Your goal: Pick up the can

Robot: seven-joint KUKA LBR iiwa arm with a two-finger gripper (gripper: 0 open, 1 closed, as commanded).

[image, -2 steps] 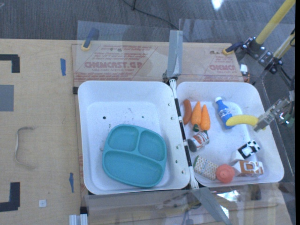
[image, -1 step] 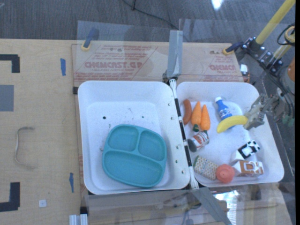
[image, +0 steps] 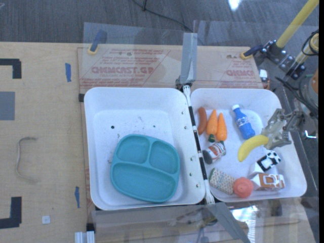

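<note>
Over the right rim of the right bin hangs the claw [image: 280, 128], a pale metal thing whose fingers blur together, so I cannot tell whether it is released or clenched; nothing can be made out between them.

Far to its left spreads the light wooden table [image: 40, 110]. Up and to the left of the claw lies a clear plastic sheet [image: 131, 67] with red mirrored lettering too faint to read. The left shallow white bin [image: 96, 105] sits well left of the claw and carries a teal plastic divided plate [image: 146, 168]. The right shallow white bin [image: 298, 184] lies under and beside the claw.

Just below and left of the claw lies a yellow toy banana [image: 251, 147], close to touching it. Left of the claw lies a blue bottle with a white label [image: 243, 122], writing illegible, and further left two orange toy carrots [image: 216, 125].

The small red-and-white can [image: 214, 152] lies on its side well left of the claw, below the carrots, near the bin's left wall, with bare floor toward the banana. Its label cannot be read.

Below the claw sit a black-and-white block [image: 268, 161], an orange-and-white carton [image: 268, 181] and a red ball [image: 243, 187].
</note>
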